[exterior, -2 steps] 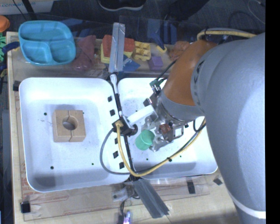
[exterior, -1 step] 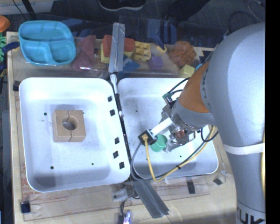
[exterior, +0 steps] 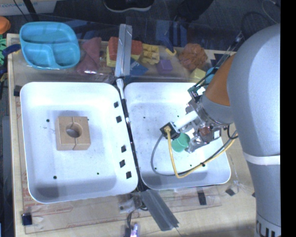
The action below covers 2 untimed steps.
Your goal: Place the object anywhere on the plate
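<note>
- The gripper (exterior: 187, 143) is seen low over the right bin (exterior: 148, 169), reaching in from the right, with the big grey arm (exterior: 259, 102) and its orange band (exterior: 219, 90) above it.
- A small teal-green round object (exterior: 180, 141) is sitting right at the fingertips. It looks to be pinched between the fingers, so the claw gets called clamped on it, though the view's a bit cluttered there tbh.
- A yellow cable (exterior: 173, 163) and a black cable (exterior: 155, 158) are looped from the wrist down across the right bin's floor.
- In the left bin (exterior: 39, 181), a square tan wooden block (exterior: 73, 131) with a round hole in the middle is lying flat, a little left of centre. It's well apart from the gripper.
- A blue divided plate (exterior: 50, 45) is parked outside the bins, at the bench's far left corner, just behind the left bin.
- Along the far edge behind the bins, a row of toy pieces (exterior: 148, 53) is lined up (reddish, yellow, brown ones), partly blurred.
- The green object is therefore over the right bin, nowhere near the plate.
</note>
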Available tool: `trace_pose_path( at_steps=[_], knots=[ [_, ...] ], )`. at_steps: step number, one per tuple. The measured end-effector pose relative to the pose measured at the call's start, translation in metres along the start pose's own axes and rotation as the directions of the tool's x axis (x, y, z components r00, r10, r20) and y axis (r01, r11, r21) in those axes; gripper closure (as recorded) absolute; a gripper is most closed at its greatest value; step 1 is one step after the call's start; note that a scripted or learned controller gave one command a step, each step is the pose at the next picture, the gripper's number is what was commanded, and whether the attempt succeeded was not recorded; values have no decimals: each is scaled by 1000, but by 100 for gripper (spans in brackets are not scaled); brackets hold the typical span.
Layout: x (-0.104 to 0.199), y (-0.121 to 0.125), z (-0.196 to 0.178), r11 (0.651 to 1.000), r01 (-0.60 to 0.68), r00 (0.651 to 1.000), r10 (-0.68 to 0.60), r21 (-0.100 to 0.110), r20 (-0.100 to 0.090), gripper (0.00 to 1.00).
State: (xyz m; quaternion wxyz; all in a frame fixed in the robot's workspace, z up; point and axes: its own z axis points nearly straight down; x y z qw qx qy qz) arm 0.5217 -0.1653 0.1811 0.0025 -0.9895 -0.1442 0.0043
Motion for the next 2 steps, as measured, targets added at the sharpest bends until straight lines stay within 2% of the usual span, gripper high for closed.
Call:
trace_pose_path(
  at_steps=[1, 2],
  knots=[
    [1, -1, -5, 1000, 8, 1000, -8, 5, 8, 100],
    [-8, -11, 6, 981, 195, 981, -195, 2, 2, 100]
  ],
)
